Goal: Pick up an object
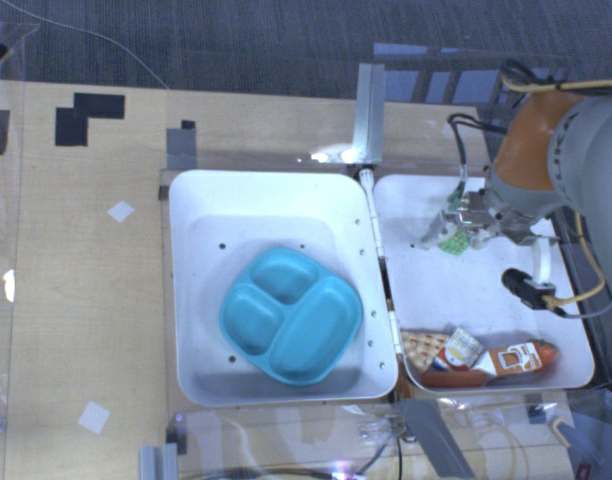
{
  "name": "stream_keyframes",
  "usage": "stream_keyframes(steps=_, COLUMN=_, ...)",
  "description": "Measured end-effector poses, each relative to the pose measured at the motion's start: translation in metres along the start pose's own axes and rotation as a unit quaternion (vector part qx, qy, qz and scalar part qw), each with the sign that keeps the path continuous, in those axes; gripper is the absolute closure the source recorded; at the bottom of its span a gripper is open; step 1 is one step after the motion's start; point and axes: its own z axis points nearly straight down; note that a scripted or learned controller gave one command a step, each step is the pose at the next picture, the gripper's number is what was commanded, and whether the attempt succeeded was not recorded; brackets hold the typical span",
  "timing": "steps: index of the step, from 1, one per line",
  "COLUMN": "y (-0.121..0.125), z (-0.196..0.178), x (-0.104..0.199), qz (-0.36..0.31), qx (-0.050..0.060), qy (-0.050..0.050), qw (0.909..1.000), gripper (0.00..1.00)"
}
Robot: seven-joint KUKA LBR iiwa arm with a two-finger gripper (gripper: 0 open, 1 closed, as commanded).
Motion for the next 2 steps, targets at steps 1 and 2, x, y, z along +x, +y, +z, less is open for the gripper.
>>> stream_keyframes(steps=1, y=0.003, z=-0.013, x=0.000, qz=-0.001, qx=-0.004, qy=-0.001, qw=1.0000, gripper=1.00)
stream_keyframes(steps=2, y=0.043, z=-0.100, x=0.068, qz=-0.001, qx=0.000, qy=0.000, qw=1.0000, gripper=1.00)
